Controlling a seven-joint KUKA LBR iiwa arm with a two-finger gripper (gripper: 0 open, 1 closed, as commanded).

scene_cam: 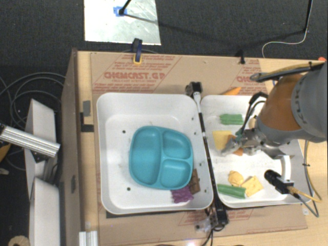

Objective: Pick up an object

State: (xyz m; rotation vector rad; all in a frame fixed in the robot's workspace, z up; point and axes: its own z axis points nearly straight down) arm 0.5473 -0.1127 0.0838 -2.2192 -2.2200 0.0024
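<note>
Over the right bin (pixel 287 201) I hang low, my gripper (pixel 237 145) pointing toward the divider that separates it from the left bin (pixel 110 111). The yellow wedge (pixel 221 139) is my landmark: it lies in the right bin's near-divider half, and my fingertips sit just beside it, on the side away from the divider and a touch toward the camera-near rim. It looks as though I am touching or nearly touching its edge, but I cannot make out whether my fingers are spread or closed, nor whether anything sits between them; that part is too blurred and crowded by my own wrist.

So the wedge lies from my fingers toward the divider and slightly toward the far rim. Its long axis seems to run roughly from far rim to near rim, across my line of reach, which I judge suits a pinch across its shorter width.

Beyond the wedge, toward the far rim, rests a green block (pixel 231 119). On the near-rim side of the wedge lie a yellow crumpled piece (pixel 236 178), a pale yellow block (pixel 253 185) and a green bar (pixel 231 190), all well apart from my tips. A blue divided plate (pixel 161 158) sits across the divider from the wedge.

My judgement: a small shift toward the divider would centre me on the wedge.
</note>
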